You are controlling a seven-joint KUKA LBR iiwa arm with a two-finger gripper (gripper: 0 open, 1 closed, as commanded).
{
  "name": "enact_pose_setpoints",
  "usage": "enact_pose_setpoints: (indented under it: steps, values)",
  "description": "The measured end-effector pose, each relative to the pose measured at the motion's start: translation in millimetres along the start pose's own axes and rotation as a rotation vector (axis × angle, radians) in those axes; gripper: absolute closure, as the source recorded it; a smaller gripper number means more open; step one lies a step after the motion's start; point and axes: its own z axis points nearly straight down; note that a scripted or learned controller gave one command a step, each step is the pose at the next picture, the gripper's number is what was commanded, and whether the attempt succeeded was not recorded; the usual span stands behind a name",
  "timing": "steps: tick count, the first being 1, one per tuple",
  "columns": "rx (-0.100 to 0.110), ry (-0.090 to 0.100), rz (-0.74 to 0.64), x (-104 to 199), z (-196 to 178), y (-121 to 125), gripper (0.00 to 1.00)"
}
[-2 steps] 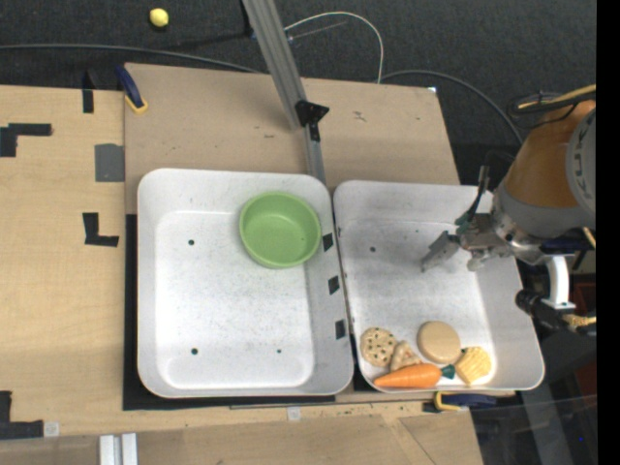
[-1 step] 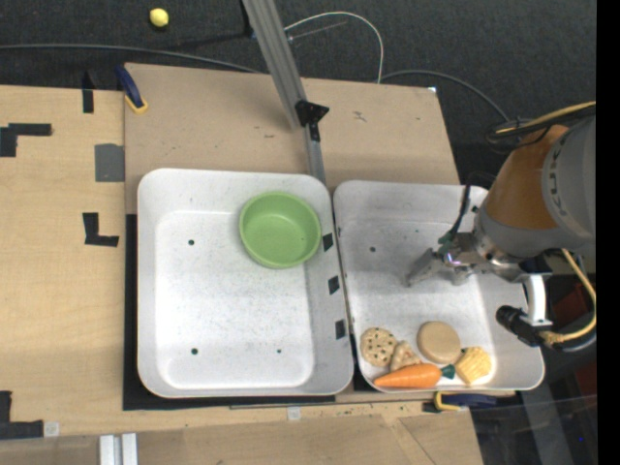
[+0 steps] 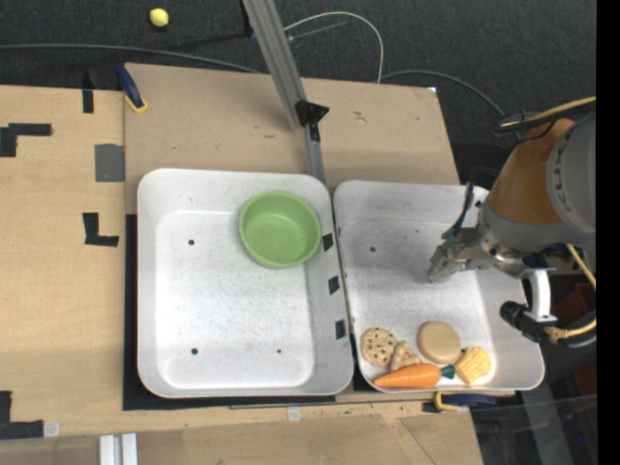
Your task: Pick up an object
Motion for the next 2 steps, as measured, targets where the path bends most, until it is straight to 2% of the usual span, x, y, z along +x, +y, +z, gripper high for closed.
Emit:
enact_pose_setpoints:
  steps: [2]
  values:
    - [-0.007, -0.002, 0.001, 8.8, -100.2, 14.6, 1.0]
